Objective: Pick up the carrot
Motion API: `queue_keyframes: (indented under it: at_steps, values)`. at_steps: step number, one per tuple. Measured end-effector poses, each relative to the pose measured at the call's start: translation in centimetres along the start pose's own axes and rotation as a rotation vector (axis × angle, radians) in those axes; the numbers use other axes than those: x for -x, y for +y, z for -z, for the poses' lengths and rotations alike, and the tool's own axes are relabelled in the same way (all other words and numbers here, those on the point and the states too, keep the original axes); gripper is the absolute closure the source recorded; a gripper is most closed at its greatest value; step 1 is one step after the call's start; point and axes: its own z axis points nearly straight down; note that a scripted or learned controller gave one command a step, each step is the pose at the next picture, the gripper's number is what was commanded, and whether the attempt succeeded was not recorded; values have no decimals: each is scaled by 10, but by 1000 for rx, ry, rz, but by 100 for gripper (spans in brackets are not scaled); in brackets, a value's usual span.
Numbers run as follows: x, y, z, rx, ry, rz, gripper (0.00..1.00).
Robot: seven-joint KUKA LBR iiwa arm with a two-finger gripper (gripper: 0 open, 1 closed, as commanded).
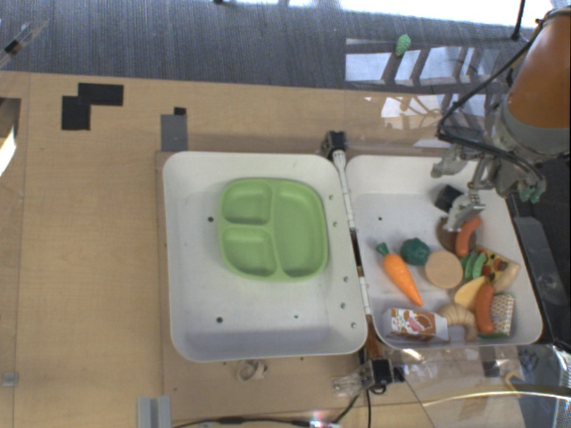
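Arm (542,78): one unit, entering at the upper right, about two o'clock in the camera view. Grey body; broad orange band above the wrist fills the top right corner. Black cables run along the wrist section toward ten o'clock.

Wrist: grey and metallic, below the orange band, angled downward and toward eight o'clock.

Pincer (466,210): pale metal, two-finger type, pointing down toward seven o'clock from the wrist, at the lower end of the arm. Finger spacing too small and cluttered to read; whether anything sits between the fingers cannot be told.
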Motion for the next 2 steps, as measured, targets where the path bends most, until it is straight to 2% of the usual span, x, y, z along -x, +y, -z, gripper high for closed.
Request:
queue_keyframes:
  at_steps: [1, 2]
  values:
    - [-48, 26, -136, 3, 12, -38, 0]
    - [-48, 45, -153, -1, -2, -355, 0]
